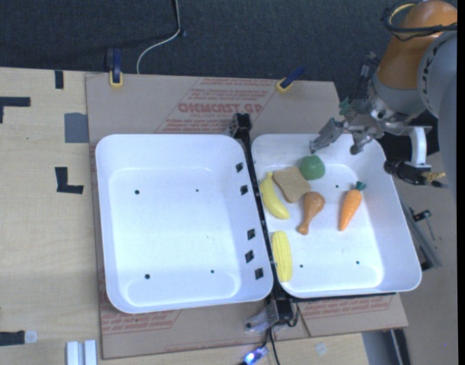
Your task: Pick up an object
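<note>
Beside green ball point(313, 166): bread slice point(291, 183), banana point(273, 197).

Both bins white: left bin point(118, 204), right bin point(384, 268), each with small black dots on the floor. Black clips along the shared edge.
Right bin contents: banana point(274, 198) yellow; corn cob point(281, 255) yellow; bread slice point(293, 182) tan-brown; round item point(313, 166) green; drumstick point(310, 210) orange-brown; carrot point(349, 208) orange with green top.
Cardboard sheet point(209, 109) brown with red print. Clamps point(114, 77) blue and yellow.
Arm point(415, 48) grey with orange band. Gripper point(340, 138) grey metal.
</note>
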You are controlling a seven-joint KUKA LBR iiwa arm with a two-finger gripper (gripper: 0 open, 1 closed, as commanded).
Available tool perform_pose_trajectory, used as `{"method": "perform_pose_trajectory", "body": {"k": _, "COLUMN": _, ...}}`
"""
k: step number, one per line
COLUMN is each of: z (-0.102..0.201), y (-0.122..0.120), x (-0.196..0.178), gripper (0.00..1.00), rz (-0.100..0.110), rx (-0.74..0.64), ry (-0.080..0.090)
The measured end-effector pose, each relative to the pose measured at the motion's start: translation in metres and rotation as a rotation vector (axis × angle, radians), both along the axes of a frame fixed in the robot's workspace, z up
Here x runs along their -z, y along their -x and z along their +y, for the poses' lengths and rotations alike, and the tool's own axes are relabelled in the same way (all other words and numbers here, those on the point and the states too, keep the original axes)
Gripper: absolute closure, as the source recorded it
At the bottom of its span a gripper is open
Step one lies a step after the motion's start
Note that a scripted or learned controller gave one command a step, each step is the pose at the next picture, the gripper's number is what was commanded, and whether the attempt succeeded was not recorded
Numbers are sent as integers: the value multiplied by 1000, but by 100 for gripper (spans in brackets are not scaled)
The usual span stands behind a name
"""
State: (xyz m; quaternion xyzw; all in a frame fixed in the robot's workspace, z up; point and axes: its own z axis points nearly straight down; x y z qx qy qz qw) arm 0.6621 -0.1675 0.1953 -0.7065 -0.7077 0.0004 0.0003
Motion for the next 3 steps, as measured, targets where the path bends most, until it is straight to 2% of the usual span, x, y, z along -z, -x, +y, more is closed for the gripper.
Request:
{"method": "perform_pose_trajectory", "body": {"k": 1, "z": 39, "y": 25, "x": 95, "gripper": 0, "rz": 12, "rx": -1, "ry": -4}}
{"method": "perform_pose_trajectory", "body": {"k": 2, "z": 37, "y": 23, "x": 79, "gripper": 100, "rz": 4, "rx": 0, "ry": -1}}
{"method": "perform_pose_trajectory", "body": {"k": 3, "z": 110, "y": 49, "x": 6, "gripper": 100, "rz": -6, "rx": -7, "ry": -3}}
